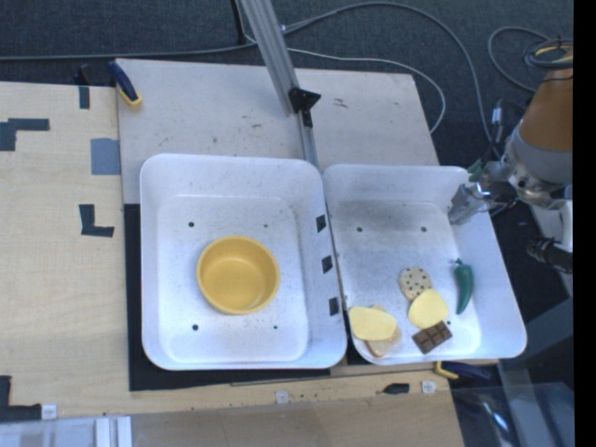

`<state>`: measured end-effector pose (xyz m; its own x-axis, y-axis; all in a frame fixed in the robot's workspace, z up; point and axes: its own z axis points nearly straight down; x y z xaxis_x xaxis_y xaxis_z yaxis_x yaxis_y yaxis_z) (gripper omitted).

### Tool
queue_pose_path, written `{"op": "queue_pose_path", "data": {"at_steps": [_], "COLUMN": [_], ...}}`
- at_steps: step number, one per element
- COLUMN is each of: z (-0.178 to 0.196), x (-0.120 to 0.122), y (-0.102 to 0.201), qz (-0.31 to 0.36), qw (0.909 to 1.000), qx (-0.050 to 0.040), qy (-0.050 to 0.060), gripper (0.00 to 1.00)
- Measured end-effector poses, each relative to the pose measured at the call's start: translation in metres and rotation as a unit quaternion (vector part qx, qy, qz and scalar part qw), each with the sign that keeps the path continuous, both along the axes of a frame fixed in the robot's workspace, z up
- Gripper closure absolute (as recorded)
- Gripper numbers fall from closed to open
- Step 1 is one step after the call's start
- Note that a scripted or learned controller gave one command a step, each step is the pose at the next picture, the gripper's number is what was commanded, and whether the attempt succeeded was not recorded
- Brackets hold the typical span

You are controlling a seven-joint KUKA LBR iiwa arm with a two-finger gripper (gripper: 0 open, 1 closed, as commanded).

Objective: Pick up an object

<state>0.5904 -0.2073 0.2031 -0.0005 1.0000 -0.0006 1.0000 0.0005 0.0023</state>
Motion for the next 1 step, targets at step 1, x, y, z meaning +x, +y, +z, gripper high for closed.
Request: {"op": "queue_pose_path", "data": {"at_steps": [1], "z": [0.0334], "x": [0.0006], "y": [0.0001], "qz": [0.000], "qw": [1.0000], "qx": [-0.0001], "qy": [0.000], "gripper": [1.00]}}
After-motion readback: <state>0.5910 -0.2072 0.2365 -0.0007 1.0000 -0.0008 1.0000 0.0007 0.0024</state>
